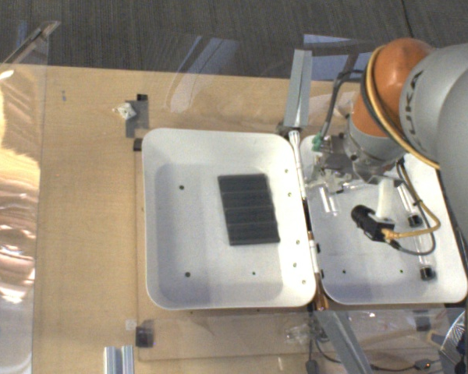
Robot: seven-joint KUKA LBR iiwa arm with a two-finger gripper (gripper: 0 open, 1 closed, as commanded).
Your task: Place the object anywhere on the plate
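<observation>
Dark grey and ribbed in crosswise bands, the one plate (249, 209) lies flat on the floor of the left bin (164, 232), roughly in the middle and a little toward the wall it shares with its neighbour. Its long sides run slightly askew to the bin's walls. Nothing rests on top of it.

There are two white bins, set side by side with their rims touching, on a pale wooden worktop (78, 232). The right bin (359, 283) has the single claw (327, 187) over its far left part, just beside the shared wall and well apart from the plate. From where I stand I cannot tell whether the claw is apart or together, nor whether it touches the bin floor. I see nothing in its grip.

One grey arm (448, 107) reaches in from the right, its orange band (390, 65) just above the wrist.
</observation>
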